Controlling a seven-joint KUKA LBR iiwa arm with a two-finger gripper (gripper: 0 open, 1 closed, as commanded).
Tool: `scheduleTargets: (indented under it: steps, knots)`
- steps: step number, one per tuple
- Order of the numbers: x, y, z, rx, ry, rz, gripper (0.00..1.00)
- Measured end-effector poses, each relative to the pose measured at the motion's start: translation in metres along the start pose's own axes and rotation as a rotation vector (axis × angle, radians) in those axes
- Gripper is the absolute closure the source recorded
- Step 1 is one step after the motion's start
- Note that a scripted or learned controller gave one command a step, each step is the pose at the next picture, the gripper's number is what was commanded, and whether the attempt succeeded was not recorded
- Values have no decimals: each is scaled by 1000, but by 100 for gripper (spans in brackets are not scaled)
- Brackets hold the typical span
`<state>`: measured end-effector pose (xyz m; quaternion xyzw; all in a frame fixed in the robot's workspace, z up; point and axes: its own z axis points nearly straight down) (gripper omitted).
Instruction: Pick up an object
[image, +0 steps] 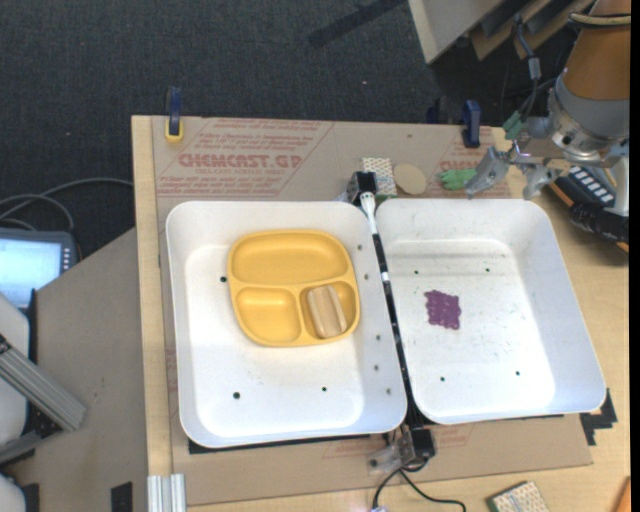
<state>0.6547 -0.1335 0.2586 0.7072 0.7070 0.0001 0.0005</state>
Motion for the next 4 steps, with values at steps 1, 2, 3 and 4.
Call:
scheduleTargets:
  steps: [1,2,3,4]
  knots:
    - [9,-60,159,20,5,2,0]
    - [17,-112,175,8,3,2,0]
    - [16,-108,163,-3,0,2,100]
    - [89,-90,68,-10,3,-9,100]
